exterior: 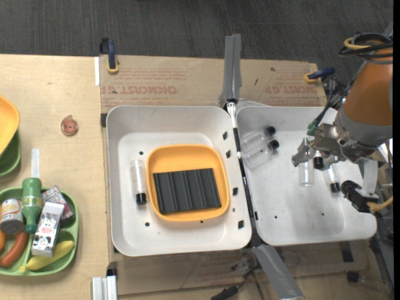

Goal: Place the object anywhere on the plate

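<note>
2 white bins sit side by side on the bench. The left bin (119,167) holds 1 orange plate (187,158), square with rounded corners, and on the plate lies 1 dark ribbed block (187,190) that covers most of its lower half. Just left of the plate, on the bin floor and apart from the plate's rim, lies 1 clear vial with a black cap (137,181), laid lengthwise with the cap toward the near edge.

The right bin (294,230) holds 2 more clear vials with black caps near its upper left corner: 1 further back (261,134) and 1 just in front of it (257,149), lying close together.

The arm comes in from the right, its orange band above the wrist, and the gripper (310,161) hangs over the right bin's middle right part. 1 clear vial (305,175) stands upright just below the gripper's body; whether the fingers grip it cannot be told from this view, and their spread is hidden by the wrist hardware.

Left of the bins, on the wooden bench top, are 1 green tray of toy food (37,230), 1 yellow bowl (7,127) at the edge, and 1 small pink round piece (69,125).
</note>
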`<state>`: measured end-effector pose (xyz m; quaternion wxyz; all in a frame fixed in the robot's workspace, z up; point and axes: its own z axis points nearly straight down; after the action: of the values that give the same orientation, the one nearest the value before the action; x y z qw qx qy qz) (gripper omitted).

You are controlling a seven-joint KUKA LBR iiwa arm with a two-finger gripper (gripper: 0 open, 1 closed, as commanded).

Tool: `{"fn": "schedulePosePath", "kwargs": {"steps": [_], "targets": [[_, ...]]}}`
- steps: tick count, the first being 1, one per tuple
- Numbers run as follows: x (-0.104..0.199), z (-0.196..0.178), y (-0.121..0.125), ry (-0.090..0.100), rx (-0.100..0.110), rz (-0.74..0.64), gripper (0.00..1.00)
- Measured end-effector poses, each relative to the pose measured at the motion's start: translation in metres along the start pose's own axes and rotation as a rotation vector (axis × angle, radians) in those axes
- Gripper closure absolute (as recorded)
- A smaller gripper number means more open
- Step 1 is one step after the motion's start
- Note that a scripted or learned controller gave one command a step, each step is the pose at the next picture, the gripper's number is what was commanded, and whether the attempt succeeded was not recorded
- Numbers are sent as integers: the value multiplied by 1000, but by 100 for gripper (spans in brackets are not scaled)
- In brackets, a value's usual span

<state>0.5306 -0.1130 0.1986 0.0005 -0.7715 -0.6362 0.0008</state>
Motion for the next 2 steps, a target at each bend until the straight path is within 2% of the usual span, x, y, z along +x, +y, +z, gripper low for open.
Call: {"fn": "schedulePosePath", "kwargs": {"steps": [1, 2], "targets": [[37, -19, 52, -2, 0, -212, 100], [47, 2, 64, -1, 1, -371, 100]]}}
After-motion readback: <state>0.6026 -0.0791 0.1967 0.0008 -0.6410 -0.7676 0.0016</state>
